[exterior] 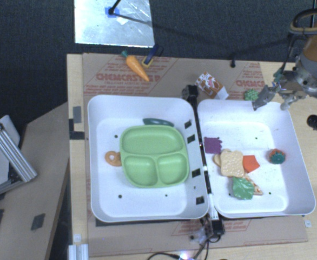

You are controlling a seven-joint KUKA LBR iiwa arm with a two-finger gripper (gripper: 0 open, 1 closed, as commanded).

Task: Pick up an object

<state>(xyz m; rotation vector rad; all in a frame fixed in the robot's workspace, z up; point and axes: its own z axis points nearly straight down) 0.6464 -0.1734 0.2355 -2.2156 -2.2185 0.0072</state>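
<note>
The right bin [288, 199] holds several small toy foods: a purple piece [212, 144], a slice of toast [231, 163], an orange-red square [250, 163], a green leafy piece [243, 189] and a small teal and red ball [277, 156]. My gripper [273, 99] hangs over the far right corner of that bin, above its back rim. Its two fingers [261, 100] stand apart with nothing between them. It is well away from the toys, which lie toward the bin's middle and front.
The left bin [101, 199] carries a green divided plate [152, 155], a tan ring [113, 158] beside it and a dark green piece [157, 122] behind it. Behind the bins lie a toy carrot [137, 67], a small wrapped packet [208, 84] and a green bit [250, 95].
</note>
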